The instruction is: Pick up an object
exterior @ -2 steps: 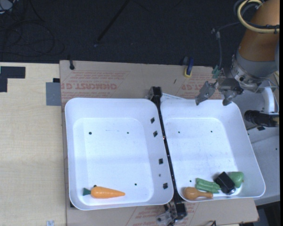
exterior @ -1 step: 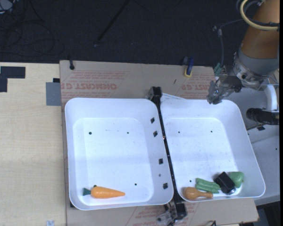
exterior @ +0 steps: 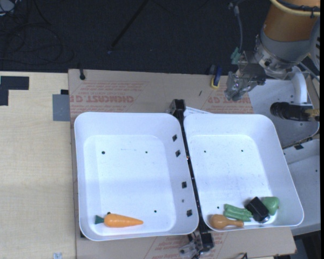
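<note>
— Orange is seen twice: on the band above the wrist, and on the toy carrot (exterior: 123,220) lying in the left bin (exterior: 86,144). Why is the carrot considered a candidate?

— It is set apart from everything else, flat on the bin floor near the front wall, far below and to the left of the gripper (exterior: 237,88) as the camera view is read. No neighbour would be disturbed by a descent there, though the nearby wall may crowd one finger.

— And the cluster in the right bin (exterior: 281,144)?

— A tan pear-shaped piece (exterior: 225,222), a green pod (exterior: 237,212), a black block (exterior: 257,209) and a green rounded piece (exterior: 271,203) are packed into the front corner, touching or overlapping. They lie well below the gripper, slightly to its right. A clean pick is judged harder there, since the corner walls and the crowding leave little room.

— Is anything held now?

— Nothing is seen between the fingers. The gripper is parked above the bench behind the right bin's back rim, over the cardboard, presumably so both bins are left unobstructed. Whether it is spread or closed cannot be told; it is too small and dark.

— How far along is the task judged?

— At its start: no object is lifted.
</note>
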Controlling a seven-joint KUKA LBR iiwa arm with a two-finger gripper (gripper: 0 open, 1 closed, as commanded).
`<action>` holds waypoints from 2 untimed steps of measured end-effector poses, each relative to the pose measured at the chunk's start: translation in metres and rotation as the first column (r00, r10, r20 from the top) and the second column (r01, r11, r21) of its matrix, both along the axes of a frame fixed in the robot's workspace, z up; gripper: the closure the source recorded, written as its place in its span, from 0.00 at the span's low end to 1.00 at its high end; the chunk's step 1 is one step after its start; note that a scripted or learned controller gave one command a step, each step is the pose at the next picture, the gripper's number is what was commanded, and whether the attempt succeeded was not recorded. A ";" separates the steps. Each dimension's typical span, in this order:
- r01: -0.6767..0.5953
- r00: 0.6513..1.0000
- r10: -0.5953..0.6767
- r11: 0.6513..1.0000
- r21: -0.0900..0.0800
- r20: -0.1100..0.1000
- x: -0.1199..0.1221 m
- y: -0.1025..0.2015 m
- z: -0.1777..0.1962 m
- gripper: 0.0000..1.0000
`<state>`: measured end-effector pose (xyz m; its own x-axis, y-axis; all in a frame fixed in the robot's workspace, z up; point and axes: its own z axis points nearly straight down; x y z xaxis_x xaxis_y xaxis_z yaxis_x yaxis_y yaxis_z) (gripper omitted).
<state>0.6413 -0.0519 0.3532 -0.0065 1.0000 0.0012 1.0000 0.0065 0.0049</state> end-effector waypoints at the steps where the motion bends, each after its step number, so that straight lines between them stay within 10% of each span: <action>1: 0.003 1.000 -0.003 1.000 -0.001 -0.009 0.003 0.043 -0.011 1.00; 2: 0.000 1.000 0.000 1.000 0.000 -0.007 0.002 0.117 -0.009 1.00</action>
<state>0.6437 0.0650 0.3442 -0.0068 1.0000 0.0015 1.0000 0.0068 -0.0019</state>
